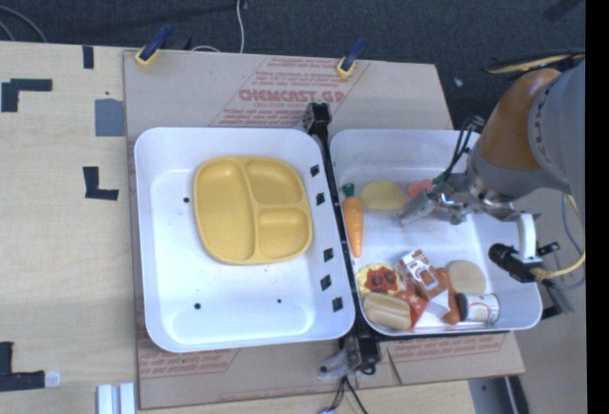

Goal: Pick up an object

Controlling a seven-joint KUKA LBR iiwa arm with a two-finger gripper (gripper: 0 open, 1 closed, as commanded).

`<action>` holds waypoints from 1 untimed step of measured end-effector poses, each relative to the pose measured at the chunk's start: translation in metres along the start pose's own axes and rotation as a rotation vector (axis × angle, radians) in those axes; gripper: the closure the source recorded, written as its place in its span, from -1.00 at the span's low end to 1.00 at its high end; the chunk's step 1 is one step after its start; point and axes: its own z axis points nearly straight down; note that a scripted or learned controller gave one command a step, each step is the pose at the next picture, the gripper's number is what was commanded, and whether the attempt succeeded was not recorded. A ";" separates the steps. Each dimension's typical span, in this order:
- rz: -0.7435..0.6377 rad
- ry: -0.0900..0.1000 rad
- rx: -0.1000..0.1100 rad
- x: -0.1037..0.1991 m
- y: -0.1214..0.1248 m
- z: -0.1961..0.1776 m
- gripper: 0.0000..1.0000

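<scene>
I have the gripper (416, 208) low inside the right bin (400, 144), at about three o'clock of the frame, with the grey arm (533, 150) and its orange band reaching in from the right. Its metal fingers (409, 212) point toward nine o'clock and look slightly parted, with nothing between them that I can make out.

Just off their tips, toward nine o'clock, lies a pale yellow lemon-like toy (383, 195), close to the tips but apart from them as far as I can judge. A small red piece (420, 186) sits at the gripper's twelve o'clock. An orange carrot (353, 225) lies along the bin's left wall, and at six o'clock of the bin there is a cluster: a hot dog bun (385, 310), a pizza slice (382, 279), a wrapped snack (419, 266), a tan round piece (466, 275) and a small can (481, 308). The left bin (157, 241) holds a yellow divided plate (254, 209).

I judge this as the approach step, no grasp made. Next I would nudge toward nine o'clock so the fingers straddle the lemon, then close and lift.
</scene>
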 end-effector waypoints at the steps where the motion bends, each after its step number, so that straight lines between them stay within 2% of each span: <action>1: -0.002 0.003 0.002 0.055 0.044 0.001 -1.00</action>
